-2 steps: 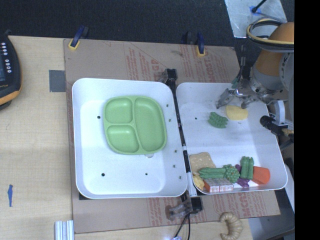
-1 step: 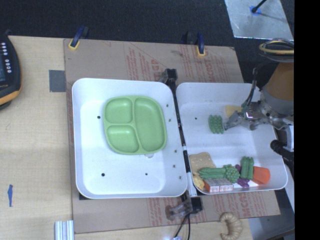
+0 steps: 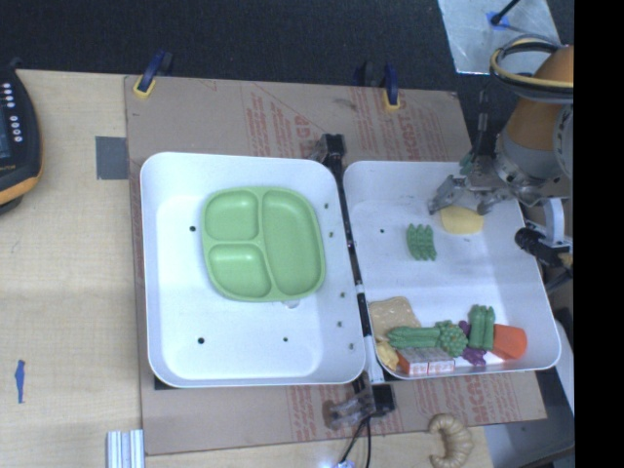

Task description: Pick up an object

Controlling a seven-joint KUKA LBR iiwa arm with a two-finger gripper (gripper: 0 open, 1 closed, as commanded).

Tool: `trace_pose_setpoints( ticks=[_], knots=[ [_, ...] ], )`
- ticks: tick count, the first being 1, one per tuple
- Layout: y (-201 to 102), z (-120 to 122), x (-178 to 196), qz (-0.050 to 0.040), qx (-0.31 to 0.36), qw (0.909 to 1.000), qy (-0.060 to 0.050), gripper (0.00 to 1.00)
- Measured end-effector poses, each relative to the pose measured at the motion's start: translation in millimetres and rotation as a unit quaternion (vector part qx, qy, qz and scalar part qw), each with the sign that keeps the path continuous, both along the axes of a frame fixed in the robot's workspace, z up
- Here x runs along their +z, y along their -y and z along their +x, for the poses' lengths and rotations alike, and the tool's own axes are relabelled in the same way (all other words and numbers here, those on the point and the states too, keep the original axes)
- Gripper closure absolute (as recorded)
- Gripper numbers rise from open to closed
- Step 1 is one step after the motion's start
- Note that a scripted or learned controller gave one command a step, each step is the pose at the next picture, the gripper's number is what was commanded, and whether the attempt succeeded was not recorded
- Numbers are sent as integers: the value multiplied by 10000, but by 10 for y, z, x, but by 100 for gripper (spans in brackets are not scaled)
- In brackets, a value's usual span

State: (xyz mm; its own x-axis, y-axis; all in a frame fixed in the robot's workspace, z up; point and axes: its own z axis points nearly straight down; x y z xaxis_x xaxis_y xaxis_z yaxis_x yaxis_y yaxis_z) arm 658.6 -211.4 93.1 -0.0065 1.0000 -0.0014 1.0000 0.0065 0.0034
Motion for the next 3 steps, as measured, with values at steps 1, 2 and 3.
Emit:
trace_pose_setpoints(
  ticks=[1,2,3],
  knots=[
    [7,-733,-16,13,-22,10000,-64,0],
    [0,9,1,-2,0,10000,5,0],
    [9,-851,-17,15,-25,10000,-69,0]
  ],
)
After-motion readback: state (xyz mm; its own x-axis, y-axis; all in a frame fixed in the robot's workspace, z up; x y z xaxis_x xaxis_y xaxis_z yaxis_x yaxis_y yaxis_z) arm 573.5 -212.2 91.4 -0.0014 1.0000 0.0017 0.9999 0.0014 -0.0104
